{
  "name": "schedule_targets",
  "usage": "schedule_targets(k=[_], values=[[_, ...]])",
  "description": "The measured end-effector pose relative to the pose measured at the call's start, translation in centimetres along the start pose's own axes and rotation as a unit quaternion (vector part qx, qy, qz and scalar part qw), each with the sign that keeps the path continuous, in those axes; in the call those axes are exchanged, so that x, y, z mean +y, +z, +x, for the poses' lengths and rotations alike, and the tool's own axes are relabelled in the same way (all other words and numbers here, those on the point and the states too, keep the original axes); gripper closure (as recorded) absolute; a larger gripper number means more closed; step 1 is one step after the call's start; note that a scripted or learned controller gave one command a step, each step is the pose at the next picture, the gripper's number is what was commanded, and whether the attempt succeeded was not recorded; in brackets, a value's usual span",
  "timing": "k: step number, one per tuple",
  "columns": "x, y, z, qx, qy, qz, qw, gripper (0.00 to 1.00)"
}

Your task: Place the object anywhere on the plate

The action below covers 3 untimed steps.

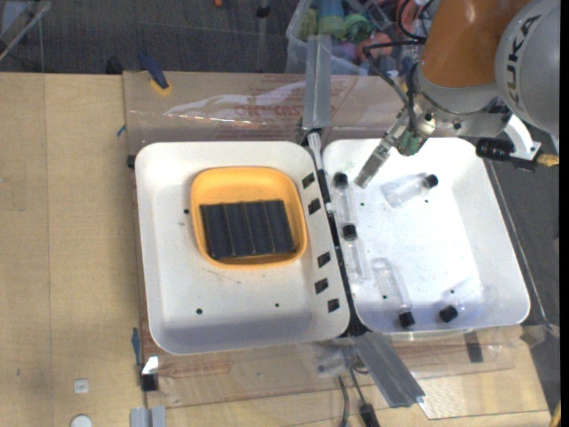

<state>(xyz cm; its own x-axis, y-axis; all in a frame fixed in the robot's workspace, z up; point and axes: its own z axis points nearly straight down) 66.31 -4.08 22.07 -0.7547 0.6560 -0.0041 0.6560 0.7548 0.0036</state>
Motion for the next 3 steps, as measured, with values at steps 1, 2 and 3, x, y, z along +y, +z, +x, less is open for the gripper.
schedule_targets(k=[1,2,3], values=[[-4.5,-2.5,-3.7,0.0,0.017,0.0,0.9999,0.0],[-5.3,-1.2,-4.5,0.002,0.046,0.001,0.999,0.0],[-5.8,-1.6,-5.1,0.0,-0.052,0.0,0.9986,0.0]])
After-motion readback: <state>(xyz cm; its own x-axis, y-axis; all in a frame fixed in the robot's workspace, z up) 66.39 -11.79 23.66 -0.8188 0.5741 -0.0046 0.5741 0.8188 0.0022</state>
